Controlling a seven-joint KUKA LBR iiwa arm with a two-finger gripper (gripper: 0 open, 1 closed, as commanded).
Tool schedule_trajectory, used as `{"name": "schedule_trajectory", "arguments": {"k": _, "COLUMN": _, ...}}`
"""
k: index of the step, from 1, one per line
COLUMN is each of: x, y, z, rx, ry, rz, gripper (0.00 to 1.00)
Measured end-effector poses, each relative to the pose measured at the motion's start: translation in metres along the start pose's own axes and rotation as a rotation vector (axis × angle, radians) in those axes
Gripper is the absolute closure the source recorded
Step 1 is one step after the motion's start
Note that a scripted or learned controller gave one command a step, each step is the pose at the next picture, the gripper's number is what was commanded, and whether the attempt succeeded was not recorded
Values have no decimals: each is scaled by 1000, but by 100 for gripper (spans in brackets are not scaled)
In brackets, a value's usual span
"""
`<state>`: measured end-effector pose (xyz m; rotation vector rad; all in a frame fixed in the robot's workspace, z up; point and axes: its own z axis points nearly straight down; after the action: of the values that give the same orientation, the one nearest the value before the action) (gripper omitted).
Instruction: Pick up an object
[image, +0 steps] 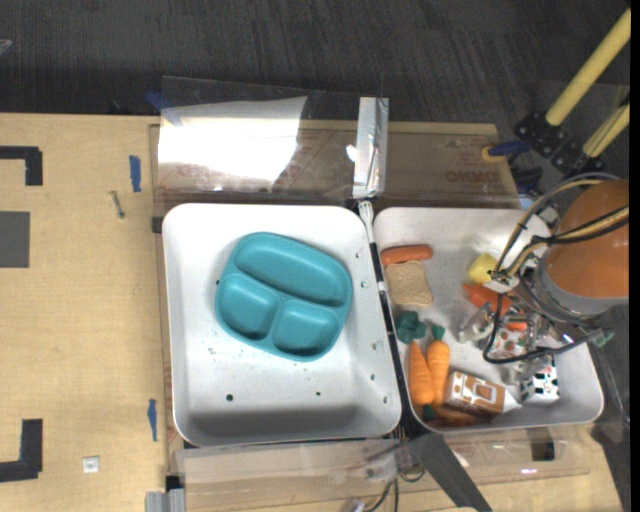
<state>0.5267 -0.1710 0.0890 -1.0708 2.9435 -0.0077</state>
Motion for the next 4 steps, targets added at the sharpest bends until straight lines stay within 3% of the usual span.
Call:
{"name": "schedule_trajectory", "arguments": {"k": 1, "x": -51, "y": 37, "z": -1, "rx": 2, "ry": -1, "rz": 0, "gripper": 0}}
{"name": "schedule_trajectory", "arguments": {"k": 2, "x": -54, "y": 35, "z": -14, "rx": 9, "ry": -10, "rz": 0, "gripper": 100}}
{"name": "schedule_trajectory", "arguments": {"k": 3, "x": -99, "y": 32, "z": -177, "rx": 3, "ry": -6, "rz": -189, "gripper": 100}}
{"name": "schedule_trajectory", "arguments": {"k": 4, "x": -5, "y": 62, "z": -59, "rx": -15, "ry": 6, "rz": -335, "gripper": 100}}
